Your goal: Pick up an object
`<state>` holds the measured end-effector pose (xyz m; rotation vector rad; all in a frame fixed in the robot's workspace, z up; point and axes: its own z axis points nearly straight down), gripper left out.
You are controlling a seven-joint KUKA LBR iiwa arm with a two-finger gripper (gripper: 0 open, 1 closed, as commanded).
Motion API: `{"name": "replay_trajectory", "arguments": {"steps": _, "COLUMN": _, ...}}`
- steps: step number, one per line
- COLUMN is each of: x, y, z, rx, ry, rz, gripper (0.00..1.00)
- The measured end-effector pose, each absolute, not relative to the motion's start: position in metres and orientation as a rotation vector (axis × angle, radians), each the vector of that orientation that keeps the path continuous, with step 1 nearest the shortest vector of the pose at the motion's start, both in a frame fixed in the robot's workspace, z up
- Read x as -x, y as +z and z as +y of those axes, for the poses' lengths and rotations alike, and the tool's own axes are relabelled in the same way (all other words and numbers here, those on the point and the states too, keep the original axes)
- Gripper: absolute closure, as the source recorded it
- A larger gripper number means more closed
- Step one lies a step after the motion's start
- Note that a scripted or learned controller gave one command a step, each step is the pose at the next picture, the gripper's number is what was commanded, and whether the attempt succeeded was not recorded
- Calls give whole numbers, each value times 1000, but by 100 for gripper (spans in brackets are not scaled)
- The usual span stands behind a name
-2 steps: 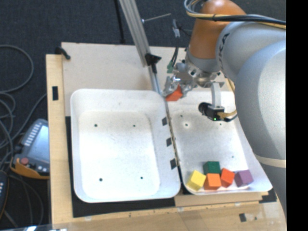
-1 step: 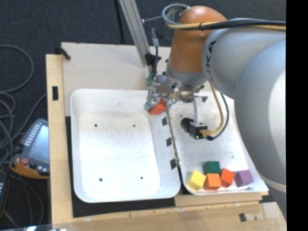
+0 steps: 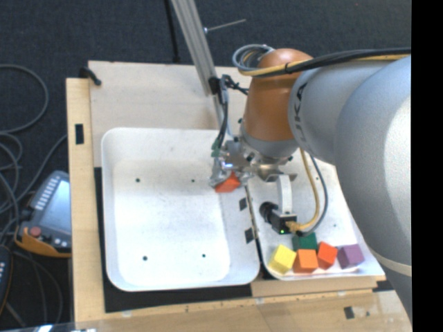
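- Orange-red, the small block (image 3: 227,183) sits right under the pincer (image 3: 223,176), above the right rim of the left bin (image 3: 118,151); it appears to be pinched between the fingers, though the wrist hides most of the grip
- White plastic shows on all sides of the block, and I cannot tell whether it has left the bin floor or rests on it
- Grey and bulky, the arm (image 3: 360,137) reaches in from the right, its orange band (image 3: 273,102) just above the wrist, covering much of the right bin (image 3: 339,216)
- The step in hand looks like the lift: the sound move is straight up, slowly, with the squeeze kept steady, since a block caught near one corner can twist out if the wrist swings
- The rim between the two bins lies just beside the block; any sideways drift before the block is clear of it risks knocking the piece loose, so height first, travel after
- The cable (image 3: 315,199) looping beneath the wrist hangs near the right bin and should be given slack rather than dragged
- Along the near edge of the right bin lie a yellow block (image 3: 282,258), an orange block (image 3: 306,259), a red-orange block (image 3: 327,254), a purple block (image 3: 350,255) and a dark green block (image 3: 304,241), well apart from the pincer and no concern for this lift
- The bench (image 3: 152,95) carries both bins
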<state>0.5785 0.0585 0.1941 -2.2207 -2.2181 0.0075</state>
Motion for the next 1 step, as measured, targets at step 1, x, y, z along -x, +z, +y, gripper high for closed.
{"name": "replay_trajectory", "arguments": {"steps": 1, "x": -569, "y": 196, "z": 56, "rx": 2224, "ry": 2, "rz": -2218, "gripper": 100}}
